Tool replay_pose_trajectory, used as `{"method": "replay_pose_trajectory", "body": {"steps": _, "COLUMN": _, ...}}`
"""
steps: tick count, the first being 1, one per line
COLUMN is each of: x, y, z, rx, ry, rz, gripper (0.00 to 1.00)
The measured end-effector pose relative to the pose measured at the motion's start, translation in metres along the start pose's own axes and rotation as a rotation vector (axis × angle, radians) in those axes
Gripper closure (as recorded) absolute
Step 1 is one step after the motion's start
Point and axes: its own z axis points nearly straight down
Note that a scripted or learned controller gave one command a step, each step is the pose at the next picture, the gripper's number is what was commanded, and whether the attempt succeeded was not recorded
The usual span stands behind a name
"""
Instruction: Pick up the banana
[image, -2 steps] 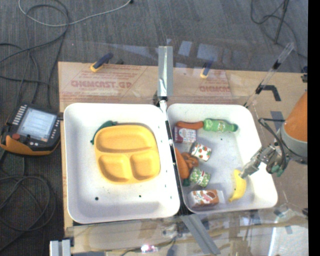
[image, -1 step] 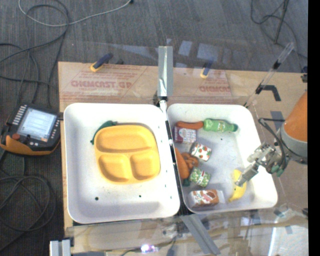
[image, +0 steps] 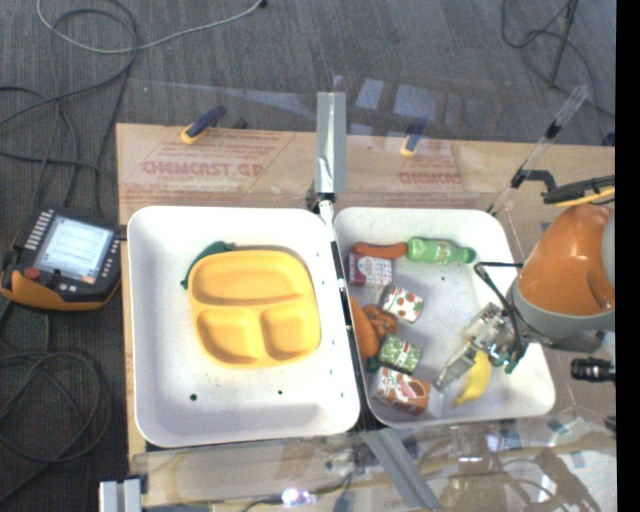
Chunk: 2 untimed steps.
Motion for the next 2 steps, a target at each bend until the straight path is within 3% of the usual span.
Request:
{"method": "replay_pose_trajectory", "body": {"steps": 1, "x": 0.004, "y": 0.062, "z": -0.088, "rx": 0.001, "ry": 0.012, "rz": -0.061, "gripper": 0.00}}
{"method": "replay_pose_trajectory", "body": {"steps": 2, "x": 0.018, "y": 0.011, "z": -0.016, "rx": -0.002, "ry": 0.000, "rz": -0.126, "gripper": 0.00}}
